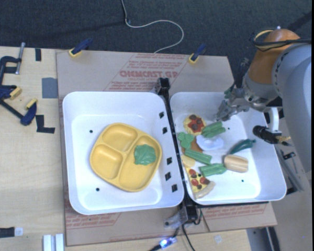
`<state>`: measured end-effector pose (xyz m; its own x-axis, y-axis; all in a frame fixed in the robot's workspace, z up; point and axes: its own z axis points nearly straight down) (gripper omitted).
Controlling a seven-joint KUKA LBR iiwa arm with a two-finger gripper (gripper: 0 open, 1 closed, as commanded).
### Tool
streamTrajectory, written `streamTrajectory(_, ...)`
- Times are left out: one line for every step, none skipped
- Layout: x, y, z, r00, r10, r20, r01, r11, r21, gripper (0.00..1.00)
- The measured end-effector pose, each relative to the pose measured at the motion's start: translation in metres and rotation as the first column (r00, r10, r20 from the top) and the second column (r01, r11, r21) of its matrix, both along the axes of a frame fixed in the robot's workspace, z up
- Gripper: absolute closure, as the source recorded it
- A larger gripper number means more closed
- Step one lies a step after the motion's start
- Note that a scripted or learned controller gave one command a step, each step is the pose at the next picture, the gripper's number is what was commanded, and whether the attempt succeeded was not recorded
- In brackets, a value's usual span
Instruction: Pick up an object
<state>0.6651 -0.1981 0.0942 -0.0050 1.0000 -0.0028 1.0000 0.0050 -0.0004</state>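
Now: green toy pod (213, 129) just below-left of gripper (223, 112), in right bin (261, 192) | gripper grasp: cannot tell | pizza slices, bread roll (236, 163) beyond | yellow tray (118, 158) with green piece (145, 154) far left, left bin (73, 140)

camera: single, fixed above the surface (21, 156) | facing: down at a slant, dark floor along the top edge | range: moderate, both white bins whole in frame, left bin (76, 106) beside right bin (261, 190) | arm (290, 82) enters from the right edge
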Motion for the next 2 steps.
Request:
streamTrajectory(-0.004,0.005,0.059,1.0,-0.004,0.0,0.004,1.0,0.003,1.0)
streamTrajectory(-0.004,-0.002,0.117,1.0,-0.004,0.002,0.004,1.0,0.002,1.0)
